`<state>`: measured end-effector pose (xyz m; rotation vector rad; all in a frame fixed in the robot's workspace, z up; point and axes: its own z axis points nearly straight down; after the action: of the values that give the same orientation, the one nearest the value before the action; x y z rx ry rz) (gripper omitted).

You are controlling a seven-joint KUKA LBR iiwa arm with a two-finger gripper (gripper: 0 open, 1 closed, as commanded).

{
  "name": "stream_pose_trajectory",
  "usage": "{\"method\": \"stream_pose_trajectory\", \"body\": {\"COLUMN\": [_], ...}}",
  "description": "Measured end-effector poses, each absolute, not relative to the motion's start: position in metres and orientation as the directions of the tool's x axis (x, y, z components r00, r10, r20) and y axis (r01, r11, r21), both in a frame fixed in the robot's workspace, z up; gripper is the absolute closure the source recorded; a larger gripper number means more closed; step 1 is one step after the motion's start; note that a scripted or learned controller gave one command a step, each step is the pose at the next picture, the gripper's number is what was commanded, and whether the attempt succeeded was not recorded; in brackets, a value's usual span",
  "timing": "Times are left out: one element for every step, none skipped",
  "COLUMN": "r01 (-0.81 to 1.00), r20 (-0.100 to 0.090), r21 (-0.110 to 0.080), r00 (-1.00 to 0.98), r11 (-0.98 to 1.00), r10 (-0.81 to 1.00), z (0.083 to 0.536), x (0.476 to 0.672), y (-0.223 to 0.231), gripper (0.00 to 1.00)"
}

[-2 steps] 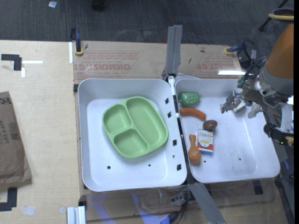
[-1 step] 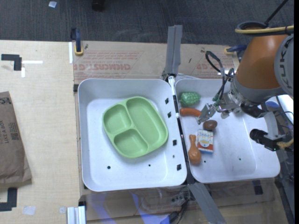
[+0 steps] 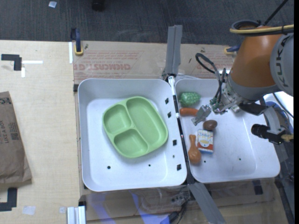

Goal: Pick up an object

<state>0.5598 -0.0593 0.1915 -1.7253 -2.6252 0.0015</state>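
While the end effector [image 3: 202, 115] hangs open and holds nothing, a glossy brown rounded object [image 3: 210, 124] lies just beside it.

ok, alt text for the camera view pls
The arm's gripper hangs over the right bin, near a carrot, green toy, brown egg, small carton and drumstick. The left bin holds a green divided plate.

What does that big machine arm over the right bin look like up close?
The arm is bulky and rounded, with a broad orange band beside grey casing. Black cables loop around it. Its gripper is small, grey bare metal.
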Motion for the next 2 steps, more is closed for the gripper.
{"method": "stream_pose_trajectory", "body": {"r01": [0.884, 0.845], "r20": [-0.001, -0.002], "r21": [0.001, 0.002], "r00": [-0.467, -0.535], "r11": [0.467, 0.535], "r10": [0.884, 0.845], "z": [0.092, 0.093], "x": [0.565, 0.625], "y": [-0.112, -0.108], "gripper": [0.0, 0.0]}}
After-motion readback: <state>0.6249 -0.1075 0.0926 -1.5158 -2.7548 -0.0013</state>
